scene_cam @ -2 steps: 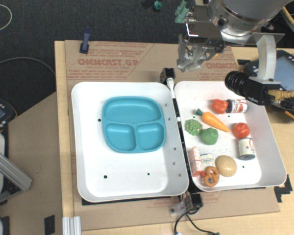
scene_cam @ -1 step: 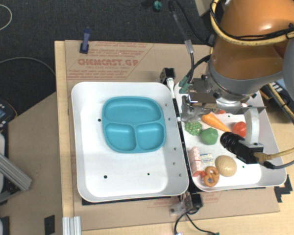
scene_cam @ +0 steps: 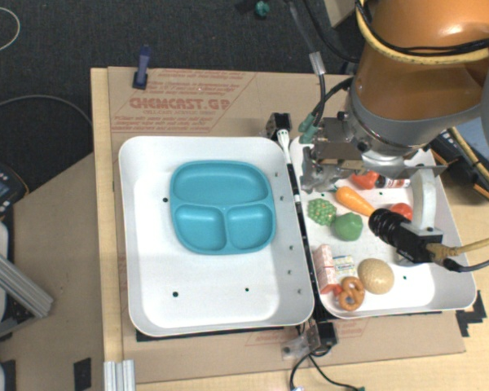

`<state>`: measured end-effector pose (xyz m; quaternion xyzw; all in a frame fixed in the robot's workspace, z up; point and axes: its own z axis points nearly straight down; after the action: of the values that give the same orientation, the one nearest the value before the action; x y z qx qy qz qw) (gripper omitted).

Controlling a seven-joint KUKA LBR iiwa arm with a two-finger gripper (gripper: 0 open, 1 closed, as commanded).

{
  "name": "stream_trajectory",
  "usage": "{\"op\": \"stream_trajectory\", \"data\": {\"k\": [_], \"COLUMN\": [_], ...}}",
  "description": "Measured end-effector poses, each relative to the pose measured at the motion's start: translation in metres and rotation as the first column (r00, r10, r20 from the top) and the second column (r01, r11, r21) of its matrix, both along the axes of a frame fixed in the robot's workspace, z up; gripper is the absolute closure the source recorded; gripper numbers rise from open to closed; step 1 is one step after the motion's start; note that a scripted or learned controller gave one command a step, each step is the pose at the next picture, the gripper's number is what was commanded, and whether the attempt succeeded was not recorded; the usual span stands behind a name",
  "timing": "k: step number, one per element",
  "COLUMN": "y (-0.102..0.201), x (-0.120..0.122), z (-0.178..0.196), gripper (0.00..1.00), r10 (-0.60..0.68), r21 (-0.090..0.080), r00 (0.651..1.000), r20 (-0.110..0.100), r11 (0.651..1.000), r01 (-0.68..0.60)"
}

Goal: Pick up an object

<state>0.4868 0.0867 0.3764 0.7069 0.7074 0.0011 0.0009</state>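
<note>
The grey arm with its orange band [scene_cam: 424,31] descends from the right, placing the metal two-finger gripper [scene_cam: 330,165] over the far-left corner of the shallow white right-hand bin [scene_cam: 452,287], a position suited to reaching the clustered items. Whether the gripper is released or clenched cannot be told; nothing is seen between its tips. Well to its left, the shallow white left-hand bin [scene_cam: 147,218] carries a teal three-compartment plastic plate [scene_cam: 222,206]. Candidate objects lie just below the gripper: an orange plastic carrot [scene_cam: 355,201] nearest, a green textured ball [scene_cam: 320,212] beneath, a smooth green round piece [scene_cam: 348,226], then a tan bun [scene_cam: 376,274] and small brown pretzel [scene_cam: 350,292] farther toward the near rim.
</note>
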Motion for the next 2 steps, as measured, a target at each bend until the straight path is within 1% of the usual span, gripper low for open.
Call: {"op": "stream_trajectory", "data": {"k": [1, 2], "y": [-0.018, -0.024], "x": [-0.007, 0.014], "z": [0.025, -0.125], "gripper": [1.0, 1.0], "r10": [-0.003, -0.004], "r21": [0.0, -0.003], "r00": [1.0, 1.0], "r20": [0.003, -0.019], "r11": [1.0, 1.0], "r01": [0.003, 0.004]}}
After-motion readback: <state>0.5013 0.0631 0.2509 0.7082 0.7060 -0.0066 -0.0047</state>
